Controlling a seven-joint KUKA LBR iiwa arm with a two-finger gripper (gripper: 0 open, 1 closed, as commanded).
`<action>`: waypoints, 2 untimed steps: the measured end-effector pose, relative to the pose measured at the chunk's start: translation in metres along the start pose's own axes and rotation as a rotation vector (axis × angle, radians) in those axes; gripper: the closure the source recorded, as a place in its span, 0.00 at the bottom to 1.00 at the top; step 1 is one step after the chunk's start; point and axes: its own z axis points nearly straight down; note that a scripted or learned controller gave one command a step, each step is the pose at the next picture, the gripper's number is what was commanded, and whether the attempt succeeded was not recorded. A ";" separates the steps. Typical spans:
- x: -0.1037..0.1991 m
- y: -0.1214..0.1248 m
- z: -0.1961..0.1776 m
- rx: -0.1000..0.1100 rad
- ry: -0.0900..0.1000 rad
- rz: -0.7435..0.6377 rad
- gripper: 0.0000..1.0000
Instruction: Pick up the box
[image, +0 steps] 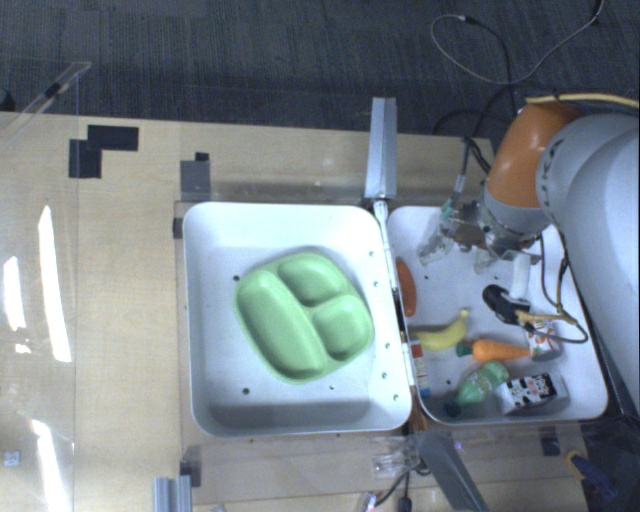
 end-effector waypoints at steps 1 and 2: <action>-0.052 0.030 0.000 -0.002 -0.001 -0.056 0.00; -0.021 -0.026 -0.001 -0.001 0.002 0.154 0.00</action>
